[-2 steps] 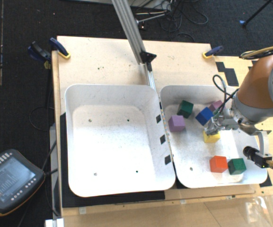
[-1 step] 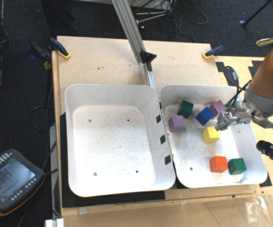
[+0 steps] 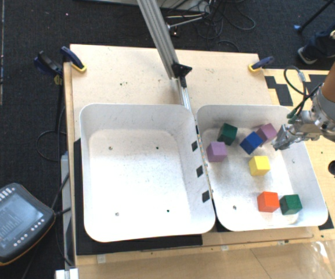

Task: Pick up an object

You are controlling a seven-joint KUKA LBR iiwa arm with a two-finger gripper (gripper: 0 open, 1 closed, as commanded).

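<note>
The end effector (image 3: 281, 142) hangs over the right bin (image 3: 312, 179) near its far right side; whether it is released or clenched cannot be told. Just to its left lies a pale purple cube (image 3: 266, 132), with a blue cube (image 3: 251, 143) beside that. A yellow cube (image 3: 259, 165) sits a little nearer the camera (below and left of the tool). An orange cube (image 3: 267, 201) and a green cube (image 3: 291, 204) lie well apart from it, at the near edge.

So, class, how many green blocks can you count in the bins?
2. One dark green block sits near the far wall of the right bin; the other green block lies in its near corner beside the orange block. No hidden ones are evident.
</note>
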